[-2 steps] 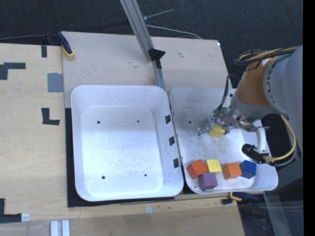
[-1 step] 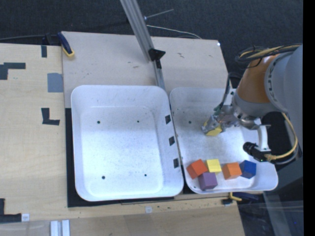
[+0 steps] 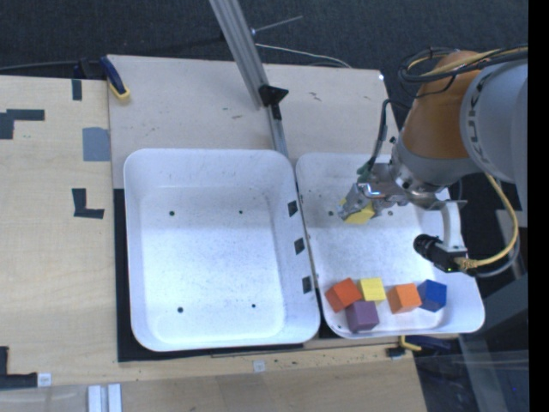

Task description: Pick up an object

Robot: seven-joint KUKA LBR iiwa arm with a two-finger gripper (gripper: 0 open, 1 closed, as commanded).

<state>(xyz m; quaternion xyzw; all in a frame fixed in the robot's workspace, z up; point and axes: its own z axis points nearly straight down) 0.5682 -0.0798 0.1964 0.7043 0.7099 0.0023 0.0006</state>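
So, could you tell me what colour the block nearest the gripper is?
Yellow; the block shows in the camera view.

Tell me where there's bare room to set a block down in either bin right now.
The left bin offers bare floor wall to wall. In the right bin, the patch between the gripper, which has a yellow piece at it, and the block row is free. The front edge is crowded: orange block, yellow block, purple block, second orange block, blue block.

You view the worktop (image 3: 206, 101) from one fixed overhead camera, angled down across both bins (image 3: 214, 247), at moderate range.
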